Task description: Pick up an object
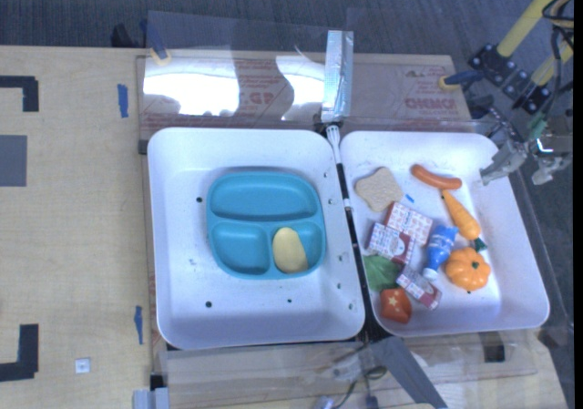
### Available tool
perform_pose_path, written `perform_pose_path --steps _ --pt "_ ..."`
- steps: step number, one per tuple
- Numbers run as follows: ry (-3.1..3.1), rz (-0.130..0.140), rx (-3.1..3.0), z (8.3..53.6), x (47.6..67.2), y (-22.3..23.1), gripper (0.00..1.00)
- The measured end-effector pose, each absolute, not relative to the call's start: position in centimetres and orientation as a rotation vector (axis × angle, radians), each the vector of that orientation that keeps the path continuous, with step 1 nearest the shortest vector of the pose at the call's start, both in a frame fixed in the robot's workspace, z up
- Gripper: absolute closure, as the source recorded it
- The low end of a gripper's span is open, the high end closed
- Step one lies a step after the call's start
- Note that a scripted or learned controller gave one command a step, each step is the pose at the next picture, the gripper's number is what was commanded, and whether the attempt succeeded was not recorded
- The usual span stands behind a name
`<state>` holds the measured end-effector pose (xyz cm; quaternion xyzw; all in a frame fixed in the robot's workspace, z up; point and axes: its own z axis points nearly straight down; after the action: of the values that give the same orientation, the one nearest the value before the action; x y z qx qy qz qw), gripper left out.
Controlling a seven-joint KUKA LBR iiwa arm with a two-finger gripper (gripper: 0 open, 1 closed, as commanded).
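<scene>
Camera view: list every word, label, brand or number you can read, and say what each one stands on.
Clear panel behind the bins: reddish printing shows through or reflects, reversed and washed out by glare; unreadable.
Same panel, right end: reddish lettering, mirrored and blurred; unreadable.
Red-and-white carton: patterned print, too small to read.
Small packet: markings too small to read.
Blue bottle: label unreadable.

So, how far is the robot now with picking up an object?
Already done, it seems: a yellow item lies in the blue tray in the left bin. In hand: nothing that I can see; the gripper is at the right bin's upper right edge, above the toys. Left: the pick itself. The sausage, carrot and pumpkin lie in the bin.
</scene>
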<state>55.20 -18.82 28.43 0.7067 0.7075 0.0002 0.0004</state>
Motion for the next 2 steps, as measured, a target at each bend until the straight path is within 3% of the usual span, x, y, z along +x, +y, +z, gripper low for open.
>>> perform_pose_path --steps 1,2 --pt "2.450 -0.001 1.970 21.8 58.1 -21.3 0.00" --pt "2.521 -0.002 1.882 16.3 57.0 -21.1 0.00"
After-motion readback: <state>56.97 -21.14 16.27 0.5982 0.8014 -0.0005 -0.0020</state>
